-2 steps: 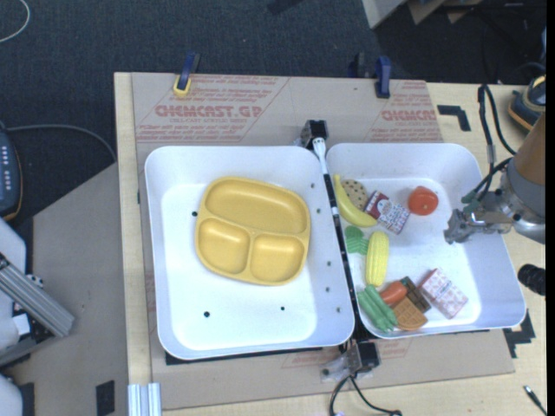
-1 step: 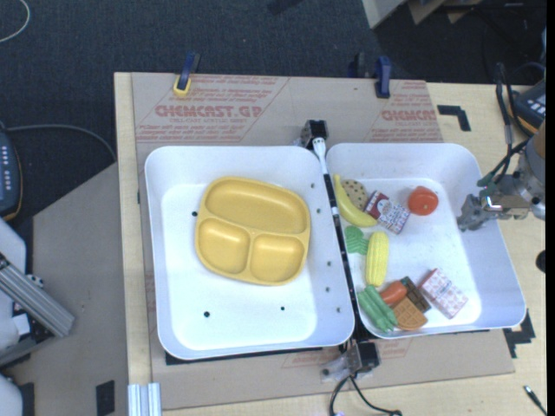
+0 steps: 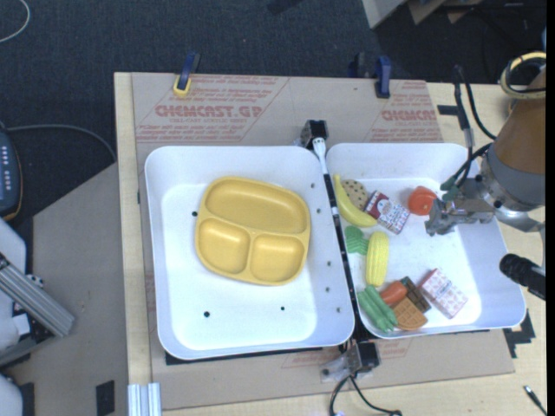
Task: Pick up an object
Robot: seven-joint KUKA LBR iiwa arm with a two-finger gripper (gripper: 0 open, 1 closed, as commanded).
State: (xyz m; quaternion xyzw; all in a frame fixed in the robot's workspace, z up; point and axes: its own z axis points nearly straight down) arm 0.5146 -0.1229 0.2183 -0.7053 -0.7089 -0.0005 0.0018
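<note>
My gripper (image 3: 440, 218) hangs low over the right bin (image 3: 486, 267), at its right middle. Just up and left of it lies a small red-orange ball (image 3: 421, 199), close to the gripper; I cannot tell whether they touch. Left of the ball lie a red and white packet (image 3: 386, 212) and a yellow banana (image 3: 350, 206). Below those lie a yellow corn cob (image 3: 378, 258) and a pink checkered box (image 3: 444, 291). Nothing shows in the gripper's hold.
The left bin (image 3: 173, 258) holds a yellow divided plate (image 3: 252, 230). Green, orange and brown toy foods (image 3: 392, 305) crowd the right bin's front left corner. A small green piece (image 3: 355, 239) lies beside the corn. Black clamps mark the seam between the bins.
</note>
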